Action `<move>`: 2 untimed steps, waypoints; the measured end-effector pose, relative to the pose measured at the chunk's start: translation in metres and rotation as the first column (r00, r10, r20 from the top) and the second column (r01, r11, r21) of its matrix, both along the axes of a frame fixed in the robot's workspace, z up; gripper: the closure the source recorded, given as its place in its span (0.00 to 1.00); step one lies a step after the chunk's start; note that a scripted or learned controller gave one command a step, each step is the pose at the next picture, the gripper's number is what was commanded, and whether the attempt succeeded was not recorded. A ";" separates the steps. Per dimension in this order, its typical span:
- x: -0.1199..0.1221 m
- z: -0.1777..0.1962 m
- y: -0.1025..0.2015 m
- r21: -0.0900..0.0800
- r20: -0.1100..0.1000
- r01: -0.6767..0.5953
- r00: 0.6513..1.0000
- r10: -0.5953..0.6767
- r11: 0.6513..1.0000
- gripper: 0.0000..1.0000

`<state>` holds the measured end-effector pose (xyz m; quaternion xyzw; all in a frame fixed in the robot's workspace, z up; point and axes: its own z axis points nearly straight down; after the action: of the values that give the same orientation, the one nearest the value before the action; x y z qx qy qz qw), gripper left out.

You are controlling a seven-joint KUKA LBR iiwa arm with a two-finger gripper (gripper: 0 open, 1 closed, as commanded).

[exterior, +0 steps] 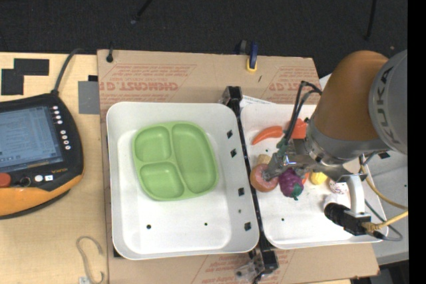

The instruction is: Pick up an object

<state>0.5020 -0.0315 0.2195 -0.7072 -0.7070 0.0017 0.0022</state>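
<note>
My gripper point(275, 168) is low in the right bin point(293, 236), near its left wall. It hangs over a pink ring-shaped toy point(261, 179) and touches or nearly touches a purple bunch-like toy point(291, 183) just to its right. An orange curved piece point(267, 134) lies further back in the same bin. A small yellow object point(318, 177) and a white-and-red one point(337, 188) sit to the right of the purple toy, partly hidden under the arm. I see nothing clearly lifted off the bin floor.
The left bin point(126, 229) holds a green divided plate point(175, 160). A black divider point(243, 169) runs between the bins. A teach pendant point(33, 149) lies on the bench at far left. The arm's bulk point(353, 110) covers the right bin's back right.
</note>
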 end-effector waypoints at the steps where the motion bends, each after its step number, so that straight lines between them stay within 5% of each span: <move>1: -0.003 -0.002 -0.006 0.000 0.001 0.001 1.000 -0.001 1.000 1.00; 2: 0.004 -0.003 -0.006 0.000 0.002 -0.003 1.000 0.003 1.000 1.00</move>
<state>0.5060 -0.0379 0.2170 -0.7061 -0.7081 0.0010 0.0012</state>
